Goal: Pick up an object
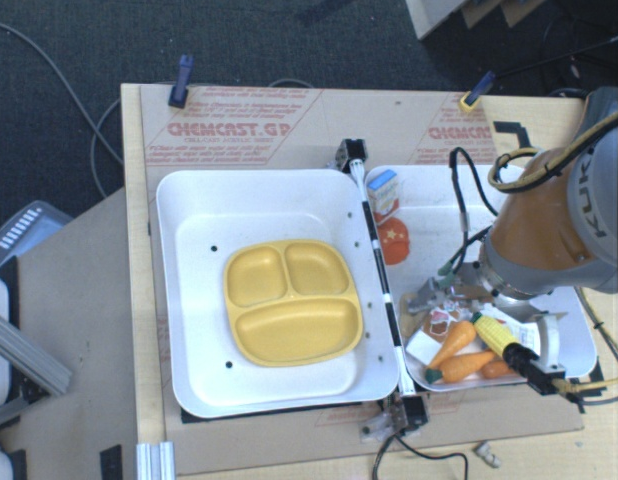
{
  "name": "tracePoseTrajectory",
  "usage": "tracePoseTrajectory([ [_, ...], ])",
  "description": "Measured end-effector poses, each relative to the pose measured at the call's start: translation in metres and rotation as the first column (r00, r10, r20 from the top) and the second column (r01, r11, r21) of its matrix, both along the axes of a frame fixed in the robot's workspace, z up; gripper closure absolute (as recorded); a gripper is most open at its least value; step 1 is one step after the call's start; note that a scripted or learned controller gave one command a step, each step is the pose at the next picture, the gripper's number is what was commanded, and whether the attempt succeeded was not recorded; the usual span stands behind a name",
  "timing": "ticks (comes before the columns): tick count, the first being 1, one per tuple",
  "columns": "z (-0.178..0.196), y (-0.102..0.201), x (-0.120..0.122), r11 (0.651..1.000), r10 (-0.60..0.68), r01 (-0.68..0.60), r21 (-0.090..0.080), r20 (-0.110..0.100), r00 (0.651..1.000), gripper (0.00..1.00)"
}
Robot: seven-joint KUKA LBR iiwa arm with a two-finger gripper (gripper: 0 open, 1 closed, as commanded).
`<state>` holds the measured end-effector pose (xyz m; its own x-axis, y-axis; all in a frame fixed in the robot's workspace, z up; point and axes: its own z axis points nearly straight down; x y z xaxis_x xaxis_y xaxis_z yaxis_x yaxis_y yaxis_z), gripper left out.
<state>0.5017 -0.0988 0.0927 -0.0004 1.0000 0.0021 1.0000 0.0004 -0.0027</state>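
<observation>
My gripper (pixel 436 294) hangs low in the right bin (pixel 429 183), near the bin's left side. Just below it lie a small brown-and-white packet (pixel 441 320) and a white card (pixel 423 349). Two orange carrots (pixel 452 342) (pixel 465 366) lie at the bin's front edge, a little below and to the right of the gripper. A red tomato-like piece (pixel 393 240) rests against the divider above the gripper. Behind that stands a blue-and-white carton (pixel 383 189). The arm's body hides the right half of this bin.
The left bin (pixel 189 298) holds a yellow divided plate (pixel 292 300) at its middle. A black-edged divider (pixel 377 268) runs between the two bins. Cables loop over the back of the right bin, near the arm.
</observation>
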Motion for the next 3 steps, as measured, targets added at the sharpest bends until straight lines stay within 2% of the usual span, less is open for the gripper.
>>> tracePoseTrajectory([
  [1,-0.009,0.002,0.050,1.000,-0.001,0.001,-0.002,0.004,1.000,0.00],
  [2,0.001,-0.008,0.149,1.000,0.000,0.000,-0.004,-0.019,1.000,0.00],
  [3,-0.005,-0.006,0.073,1.000,0.000,0.001,-0.002,0.007,1.000,0.00],
])
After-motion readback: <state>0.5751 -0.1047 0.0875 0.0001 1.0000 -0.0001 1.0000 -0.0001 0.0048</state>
